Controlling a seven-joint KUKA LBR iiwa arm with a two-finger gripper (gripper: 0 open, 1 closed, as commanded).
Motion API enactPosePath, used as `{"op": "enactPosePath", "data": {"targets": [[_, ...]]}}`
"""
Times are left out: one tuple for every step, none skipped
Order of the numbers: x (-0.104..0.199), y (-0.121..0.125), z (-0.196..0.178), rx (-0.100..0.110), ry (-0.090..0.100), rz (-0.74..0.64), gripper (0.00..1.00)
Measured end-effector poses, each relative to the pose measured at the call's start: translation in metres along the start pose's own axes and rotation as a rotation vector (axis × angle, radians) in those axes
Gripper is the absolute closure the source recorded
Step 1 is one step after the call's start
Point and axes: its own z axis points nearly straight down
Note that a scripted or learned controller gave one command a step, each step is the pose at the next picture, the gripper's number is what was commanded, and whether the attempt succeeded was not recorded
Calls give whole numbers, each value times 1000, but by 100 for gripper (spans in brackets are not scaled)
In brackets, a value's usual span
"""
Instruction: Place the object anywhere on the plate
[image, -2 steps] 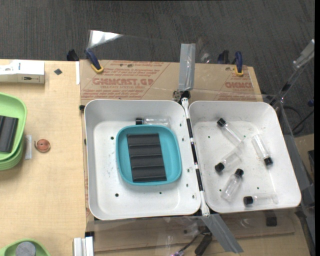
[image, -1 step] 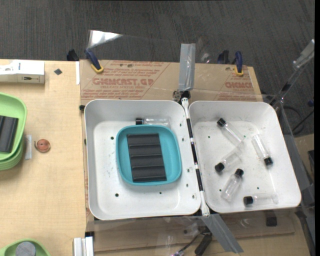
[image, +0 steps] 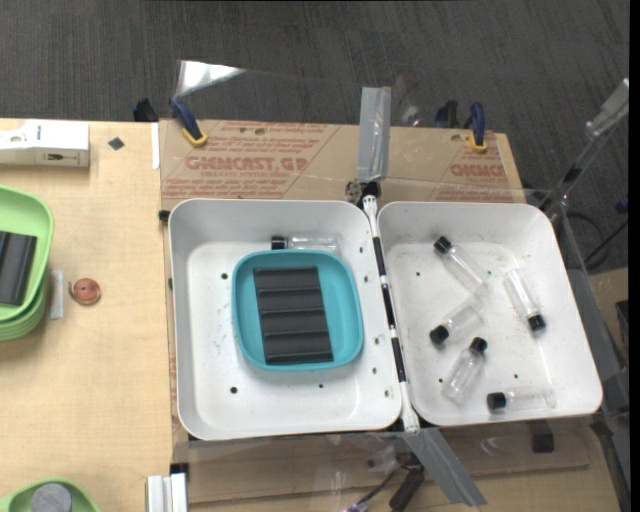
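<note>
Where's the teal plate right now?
The teal plate sits in the middle of the left bin, holding a black ridged block. One vial lies just behind it, and the other vials are in the right bin.

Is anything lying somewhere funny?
Yes. One clear vial with a black cap lies in the left bin, just behind the teal plate, not on it. The other vials lie scattered every which way in the right bin.

The green tray (image: 20, 265) at the bench's left edge and the grey-lidded green container (image: 45, 497) at its bottom-left corner are cut off.
</note>
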Motion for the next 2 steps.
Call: {"op": "enactPosePath", "data": {"targets": [[3,-4,333,-1,0,-41,0],[26,-59,274,-2,1,-204,0]]}}
